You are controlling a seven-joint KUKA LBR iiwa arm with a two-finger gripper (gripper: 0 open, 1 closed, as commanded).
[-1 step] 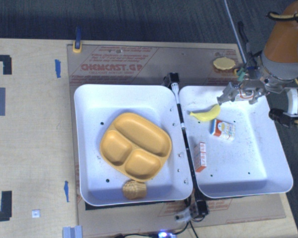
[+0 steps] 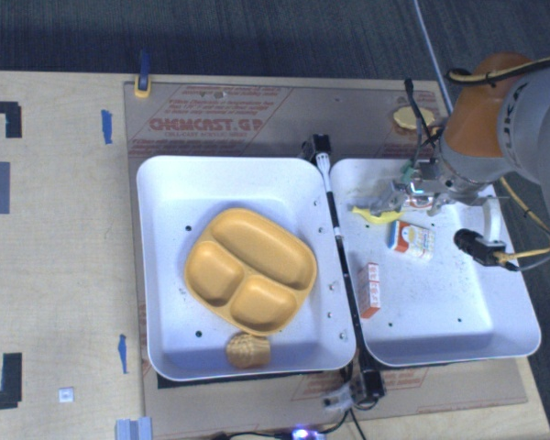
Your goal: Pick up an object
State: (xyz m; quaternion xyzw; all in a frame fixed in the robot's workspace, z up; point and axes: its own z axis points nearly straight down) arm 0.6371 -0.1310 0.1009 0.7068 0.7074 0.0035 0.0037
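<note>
Left bin (image 2: 165,200) holds one tray (image 2: 249,269), one ball (image 2: 248,349); right bin (image 2: 458,301) three objects (image 2: 411,238) (image 2: 371,290) (image 2: 376,214).

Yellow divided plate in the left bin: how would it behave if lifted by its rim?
The yellow divided plate looks like moulded plastic, so probably stiff and light. Wide and shallow, it would likely tilt from a rim grip. Its sheen suggests slipperiness.

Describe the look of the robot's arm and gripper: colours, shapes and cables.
The arm is thick, rounded and grey, with an orange band above the wrist. The gripper is a small silvery metal assembly with darker parts. Thin black cables loop beside the wrist.
</note>
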